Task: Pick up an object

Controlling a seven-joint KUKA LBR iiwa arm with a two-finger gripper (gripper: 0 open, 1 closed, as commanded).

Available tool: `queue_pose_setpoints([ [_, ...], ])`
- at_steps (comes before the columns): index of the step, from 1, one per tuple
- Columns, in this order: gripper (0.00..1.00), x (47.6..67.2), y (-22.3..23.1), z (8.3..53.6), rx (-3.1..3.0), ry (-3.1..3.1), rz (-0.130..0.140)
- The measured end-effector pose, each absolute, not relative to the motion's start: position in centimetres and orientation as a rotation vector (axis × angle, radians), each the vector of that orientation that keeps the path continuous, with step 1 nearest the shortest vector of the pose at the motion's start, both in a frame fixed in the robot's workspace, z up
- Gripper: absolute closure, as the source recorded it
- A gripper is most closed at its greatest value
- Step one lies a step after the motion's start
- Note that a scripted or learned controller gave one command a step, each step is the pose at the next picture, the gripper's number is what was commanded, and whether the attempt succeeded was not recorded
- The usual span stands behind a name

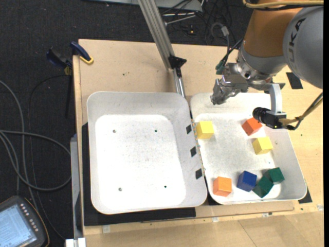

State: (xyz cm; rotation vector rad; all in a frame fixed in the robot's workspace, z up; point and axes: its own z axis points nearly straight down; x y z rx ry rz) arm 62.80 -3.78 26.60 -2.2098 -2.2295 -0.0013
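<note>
Yellow, orange, blue and green blocks lay scattered in the right bin when you looked down at this moment, while the left bin sat beside it on the tabletop. The gripper hung over the upper left corner of the right bin, above its rim, and from this angle you could not tell whether the jaws stood wide or narrow; nothing showed between them.

The nearest candidate was the yellow block, just below the gripper in the frame and standing apart from everything else. You would have done well to choose it: it had free space on every side. An orange block and a second yellow block lay further right. Along the lower edge, another orange block, the blue block and two green blocks sat close together, a poorer choice.

For a clean pick you needed to centre over the block, square the jaws to its flat faces, and descend straight, keeping clear of the bin wall to the left.
</note>
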Motion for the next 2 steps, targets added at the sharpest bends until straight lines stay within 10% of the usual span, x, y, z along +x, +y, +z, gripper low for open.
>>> queue_pose_setpoints([
  [2, 1.00, 58.8, 7.4, 25.8, -2.209, -2.229, 0.002],
])
